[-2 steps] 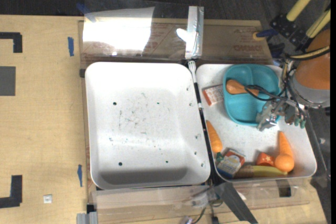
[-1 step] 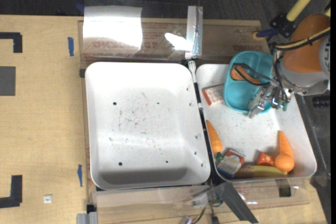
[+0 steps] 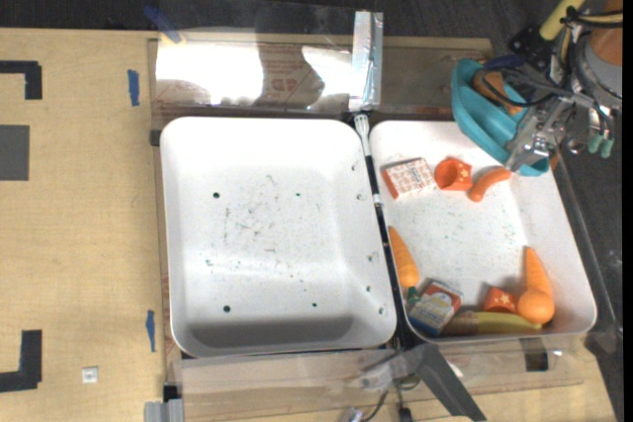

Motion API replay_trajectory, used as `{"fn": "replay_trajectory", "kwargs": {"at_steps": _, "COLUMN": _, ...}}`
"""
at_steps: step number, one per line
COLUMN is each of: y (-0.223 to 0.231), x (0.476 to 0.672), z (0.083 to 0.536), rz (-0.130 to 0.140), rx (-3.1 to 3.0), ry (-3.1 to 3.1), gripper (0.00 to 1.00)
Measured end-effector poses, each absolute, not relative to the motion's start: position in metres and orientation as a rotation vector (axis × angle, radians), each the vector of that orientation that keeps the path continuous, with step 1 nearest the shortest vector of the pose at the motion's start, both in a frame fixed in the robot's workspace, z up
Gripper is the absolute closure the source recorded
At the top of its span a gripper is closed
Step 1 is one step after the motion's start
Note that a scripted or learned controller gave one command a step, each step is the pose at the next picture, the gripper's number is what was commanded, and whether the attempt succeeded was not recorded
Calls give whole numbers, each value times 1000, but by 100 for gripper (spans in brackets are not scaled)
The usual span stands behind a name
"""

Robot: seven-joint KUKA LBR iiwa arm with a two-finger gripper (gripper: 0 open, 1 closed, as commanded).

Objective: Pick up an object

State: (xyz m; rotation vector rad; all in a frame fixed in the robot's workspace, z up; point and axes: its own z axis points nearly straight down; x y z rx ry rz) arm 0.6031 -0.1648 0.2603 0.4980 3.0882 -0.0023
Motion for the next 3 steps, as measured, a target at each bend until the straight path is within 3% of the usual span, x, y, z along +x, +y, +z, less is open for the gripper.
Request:
{"fn": "replay_trajectory", "kwargs": {"at_steps": 1, "y": -179, "x": 625, "z": 171, "rz": 2, "rx": -326, "ry": 3128, "gripper": 100}}
{"fn": "replay_trajectory", "kwargs": {"at_steps": 2, "y": -160, "x": 658, "z": 106, "rz": -6, "rx": -386, "ry": 3107, "gripper": 100}}
{"fn": "replay_trajectory", "kwargs": {"at_steps": 3, "y": -159, "x": 669, "z": 181, "rz": -4, "rx": -334, "ry": 3112, "gripper": 100}}
